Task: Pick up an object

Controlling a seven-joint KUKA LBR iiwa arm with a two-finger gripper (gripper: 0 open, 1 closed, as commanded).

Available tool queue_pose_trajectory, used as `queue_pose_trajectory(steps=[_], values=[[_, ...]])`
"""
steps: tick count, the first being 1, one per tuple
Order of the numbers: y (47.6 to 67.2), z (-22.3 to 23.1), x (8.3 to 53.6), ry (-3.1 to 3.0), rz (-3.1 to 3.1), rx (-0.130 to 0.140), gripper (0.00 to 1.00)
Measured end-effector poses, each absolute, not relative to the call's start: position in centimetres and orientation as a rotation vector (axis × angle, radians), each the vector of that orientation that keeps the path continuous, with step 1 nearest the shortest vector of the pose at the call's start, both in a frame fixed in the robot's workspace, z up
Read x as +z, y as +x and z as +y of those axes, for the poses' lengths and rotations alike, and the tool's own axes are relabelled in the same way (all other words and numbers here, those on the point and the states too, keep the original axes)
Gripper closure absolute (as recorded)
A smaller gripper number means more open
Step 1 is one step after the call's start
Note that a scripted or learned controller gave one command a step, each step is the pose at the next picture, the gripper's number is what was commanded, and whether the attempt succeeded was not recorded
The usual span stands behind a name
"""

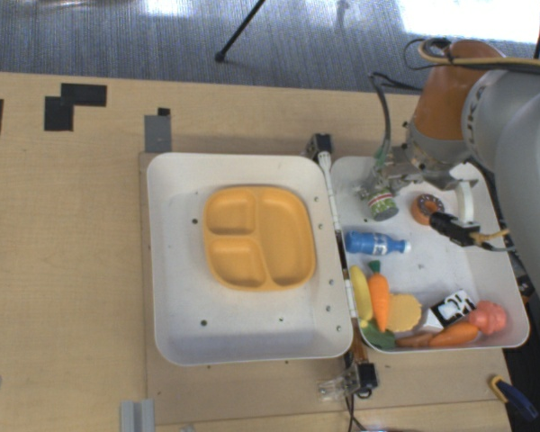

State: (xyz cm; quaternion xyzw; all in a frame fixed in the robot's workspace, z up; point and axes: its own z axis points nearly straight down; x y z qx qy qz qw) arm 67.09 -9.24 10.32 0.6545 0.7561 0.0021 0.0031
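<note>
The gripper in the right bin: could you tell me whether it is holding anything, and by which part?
It cannot be told: the gripper sits just above a small green-banded can, with no grasp visible.

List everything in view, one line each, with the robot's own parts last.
Left bin: one, white, holding the tray.
Tray: one, yellow, three compartments, middle of left bin.
Right bin: one, white, beside the left.
Bottle: one, blue, lying in right bin's middle.
Small can: one, greenish, far end of right bin, under the hand.
Play food: a pile, orange, yellow, pink, right bin's near end.
Arm: one, grey with orange band, from the right.
Hand: one, over the small can.
</note>
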Motion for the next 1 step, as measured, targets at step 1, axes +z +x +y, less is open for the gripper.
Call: queue_pose_trajectory(steps=[1], values=[[59.8, -4.71, 18.61, 2.017, 2.403, 0.007, 1.0]])
